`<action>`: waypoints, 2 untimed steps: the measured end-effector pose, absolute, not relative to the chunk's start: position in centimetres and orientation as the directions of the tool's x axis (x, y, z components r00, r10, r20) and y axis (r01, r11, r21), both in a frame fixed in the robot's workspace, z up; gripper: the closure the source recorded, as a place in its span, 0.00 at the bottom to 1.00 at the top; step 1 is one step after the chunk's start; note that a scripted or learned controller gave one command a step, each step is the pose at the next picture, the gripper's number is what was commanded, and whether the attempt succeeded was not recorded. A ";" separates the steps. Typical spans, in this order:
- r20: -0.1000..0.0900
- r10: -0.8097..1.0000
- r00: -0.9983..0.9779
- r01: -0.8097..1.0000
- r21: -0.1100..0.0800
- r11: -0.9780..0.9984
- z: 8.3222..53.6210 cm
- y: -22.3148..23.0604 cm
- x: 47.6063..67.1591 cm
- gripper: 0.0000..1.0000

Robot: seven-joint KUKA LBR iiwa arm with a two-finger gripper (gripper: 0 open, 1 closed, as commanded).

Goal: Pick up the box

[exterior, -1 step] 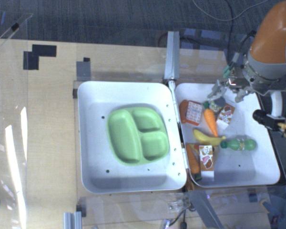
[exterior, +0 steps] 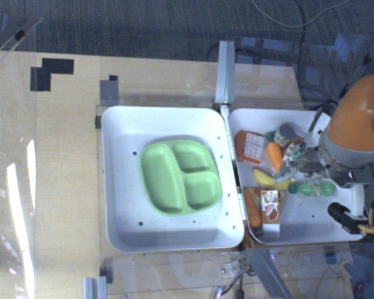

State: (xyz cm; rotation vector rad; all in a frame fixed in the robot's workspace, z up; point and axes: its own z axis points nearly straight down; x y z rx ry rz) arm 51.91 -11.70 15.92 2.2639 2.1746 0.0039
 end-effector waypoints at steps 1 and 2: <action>-0.001 0.988 0.153 0.988 0.008 -0.153 28.8 -18.1 59.7 0.00; 0.001 0.939 0.344 0.939 0.002 -0.344 16.4 -17.8 54.8 0.00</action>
